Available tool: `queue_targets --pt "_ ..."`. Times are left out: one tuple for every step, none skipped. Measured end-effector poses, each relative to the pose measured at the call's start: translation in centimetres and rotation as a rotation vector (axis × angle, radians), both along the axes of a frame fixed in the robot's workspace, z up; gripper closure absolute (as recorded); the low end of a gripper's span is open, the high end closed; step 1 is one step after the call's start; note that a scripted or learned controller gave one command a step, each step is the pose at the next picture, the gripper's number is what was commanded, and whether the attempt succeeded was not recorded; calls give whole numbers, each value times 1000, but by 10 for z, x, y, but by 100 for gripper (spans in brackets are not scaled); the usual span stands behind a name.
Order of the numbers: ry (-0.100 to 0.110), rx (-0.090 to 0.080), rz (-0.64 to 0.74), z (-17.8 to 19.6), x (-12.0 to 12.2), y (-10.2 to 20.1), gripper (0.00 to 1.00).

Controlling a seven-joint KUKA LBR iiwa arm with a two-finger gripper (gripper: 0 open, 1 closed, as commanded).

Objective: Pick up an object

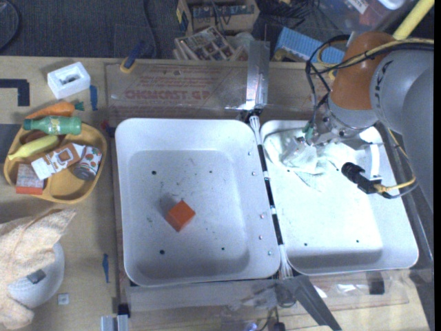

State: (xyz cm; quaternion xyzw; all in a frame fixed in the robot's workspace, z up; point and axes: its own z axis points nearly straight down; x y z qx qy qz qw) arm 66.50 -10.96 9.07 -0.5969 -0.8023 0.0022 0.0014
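One gripper is what we see at the far end of the right bin, low over a crumpled white object and seemingly touching it; we cannot tell its state. Above it we see the grey arm with its orange band. In the left bin we find an orange block lying alone near the middle. Left of the bins, a yellow bowl holds toy food.
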Motion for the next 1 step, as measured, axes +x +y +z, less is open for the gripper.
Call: queue_targets --pt "0 -2 30 -2 1 0 0"
